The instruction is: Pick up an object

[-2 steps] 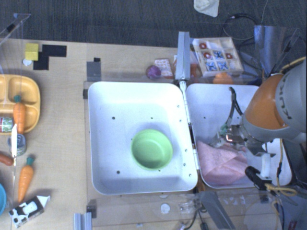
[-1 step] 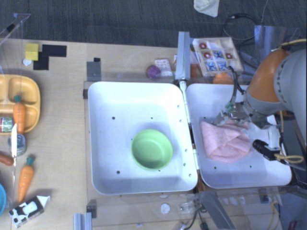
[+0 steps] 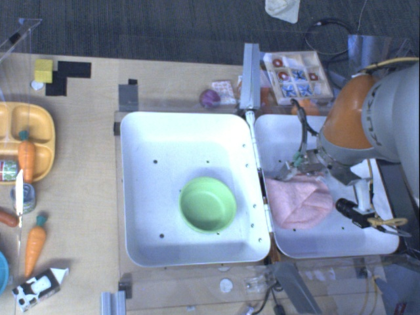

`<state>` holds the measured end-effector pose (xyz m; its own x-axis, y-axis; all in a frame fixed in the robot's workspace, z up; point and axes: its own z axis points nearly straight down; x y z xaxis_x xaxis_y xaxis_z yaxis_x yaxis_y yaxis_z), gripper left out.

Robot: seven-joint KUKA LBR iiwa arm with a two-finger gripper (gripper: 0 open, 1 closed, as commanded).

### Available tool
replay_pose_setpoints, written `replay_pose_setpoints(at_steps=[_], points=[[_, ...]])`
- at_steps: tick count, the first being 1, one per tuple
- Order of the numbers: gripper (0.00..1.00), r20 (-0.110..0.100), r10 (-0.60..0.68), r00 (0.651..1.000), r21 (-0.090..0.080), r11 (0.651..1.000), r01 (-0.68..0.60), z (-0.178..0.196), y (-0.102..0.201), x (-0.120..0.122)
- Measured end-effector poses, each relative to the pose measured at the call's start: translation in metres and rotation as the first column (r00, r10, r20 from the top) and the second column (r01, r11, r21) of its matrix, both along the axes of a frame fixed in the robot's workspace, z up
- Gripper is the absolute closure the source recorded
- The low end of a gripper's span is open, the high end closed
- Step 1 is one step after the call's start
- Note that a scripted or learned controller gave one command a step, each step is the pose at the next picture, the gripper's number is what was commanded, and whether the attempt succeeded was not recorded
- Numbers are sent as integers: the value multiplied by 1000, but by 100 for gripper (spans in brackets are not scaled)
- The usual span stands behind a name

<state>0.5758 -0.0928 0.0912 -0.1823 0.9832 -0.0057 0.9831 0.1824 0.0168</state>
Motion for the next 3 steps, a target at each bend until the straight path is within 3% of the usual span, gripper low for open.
replay_pose_setpoints(at_steps=[1,2,3], points=[[100,11,7,1000,-1,1000,-7,14,1,4],[0,11,7,1000,-1,1000,-7,14,1,4],[0,-5,2,1000,0,1000,-2,-2,-19,47]])
